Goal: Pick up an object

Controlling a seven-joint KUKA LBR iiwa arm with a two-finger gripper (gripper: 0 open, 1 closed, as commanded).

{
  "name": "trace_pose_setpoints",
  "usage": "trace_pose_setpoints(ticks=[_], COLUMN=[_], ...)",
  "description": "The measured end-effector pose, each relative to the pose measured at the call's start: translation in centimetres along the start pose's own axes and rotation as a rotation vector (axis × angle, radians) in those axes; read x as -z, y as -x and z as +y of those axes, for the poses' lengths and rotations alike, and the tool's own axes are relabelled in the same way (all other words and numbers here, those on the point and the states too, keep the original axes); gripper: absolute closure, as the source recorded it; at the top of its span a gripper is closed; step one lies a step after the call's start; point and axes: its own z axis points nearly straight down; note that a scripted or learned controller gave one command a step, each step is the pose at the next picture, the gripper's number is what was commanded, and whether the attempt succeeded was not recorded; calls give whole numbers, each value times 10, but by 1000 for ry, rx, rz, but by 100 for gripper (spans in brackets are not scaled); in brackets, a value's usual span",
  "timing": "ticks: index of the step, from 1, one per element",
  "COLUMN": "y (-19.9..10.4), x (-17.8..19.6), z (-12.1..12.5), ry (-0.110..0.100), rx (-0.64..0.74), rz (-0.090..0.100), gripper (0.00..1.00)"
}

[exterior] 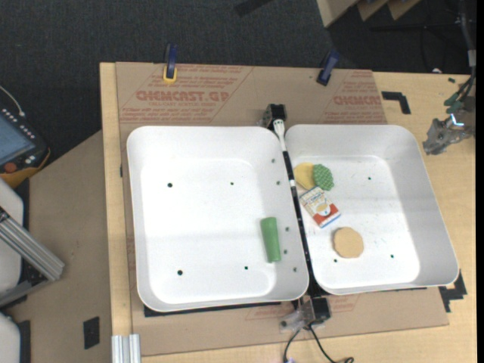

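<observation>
Your gripper (446, 133) sits far out at the right edge of the view, past the right bin's (401, 263) top corner. It looks small and grey and shiny there. You cannot tell if it is wide or narrow, and nothing shows in it.

Look at the two white bins side by side on the brown counter (227, 89). They touch along the middle, where a black strip runs down.

In the left bin (151, 165) you see one thing. It is a green stick (271, 239), long and thin, with flat ends. It lies flat near the bin's right wall, low down, and points almost straight up and down in the view.

In the right bin you see four small things, all near its left side. A yellow lump (303, 175) sits at the top. A green bumpy piece (324, 176) is just beside it, touching it on the right. Below them lies a little box (320, 206), white with red and some orange on it, a bit tilted. Lower still is a round tan cookie (348, 243), lying flat and apart from the box.

Two blue clamps (171, 63) grip the counter's far edge.
</observation>
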Motion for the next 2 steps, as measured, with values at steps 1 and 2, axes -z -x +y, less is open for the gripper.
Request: trace_pose_setpoints(ticks=[1,2], y=[-7,-79], x=[-9,60], z=[72,71], ry=[12,11], rx=[12,12], rz=[-2,-1], gripper=[100,100])
